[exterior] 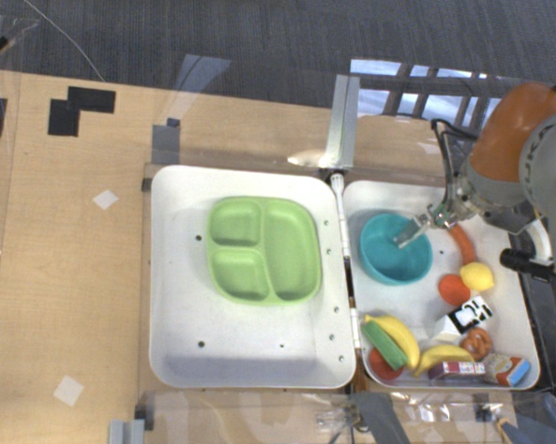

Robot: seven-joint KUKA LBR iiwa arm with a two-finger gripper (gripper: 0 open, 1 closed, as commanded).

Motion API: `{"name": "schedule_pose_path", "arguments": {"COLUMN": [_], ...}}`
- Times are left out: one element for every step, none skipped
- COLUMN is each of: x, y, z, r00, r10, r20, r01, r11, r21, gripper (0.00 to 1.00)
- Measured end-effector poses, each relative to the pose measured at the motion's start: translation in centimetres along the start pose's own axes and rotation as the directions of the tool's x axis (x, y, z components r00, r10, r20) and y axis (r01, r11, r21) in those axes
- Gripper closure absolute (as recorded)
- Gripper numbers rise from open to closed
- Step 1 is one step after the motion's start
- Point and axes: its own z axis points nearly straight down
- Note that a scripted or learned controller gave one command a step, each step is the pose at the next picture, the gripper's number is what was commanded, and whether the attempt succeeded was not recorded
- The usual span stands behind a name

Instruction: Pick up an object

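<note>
Bench | left bin: green tray | hand over teal bowl, grip unclear

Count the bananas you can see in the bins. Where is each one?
2. One banana lies at the near left of the right bin, beside a green item. The other banana lies just to its right, along the near wall. Clutter there may hide more.

Left bin roomy around green tray, right bin crowded with toy food
</note>
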Motion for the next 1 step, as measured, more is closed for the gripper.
{"name": "schedule_pose_path", "arguments": {"x": [1.75], "y": [-2.9], "z": [-0.22], "r00": [0.999], "r10": [0.045], "r20": [0.012], "r01": [-0.045], "r11": [0.999], "r21": [-0.006], "gripper": [0.0]}}
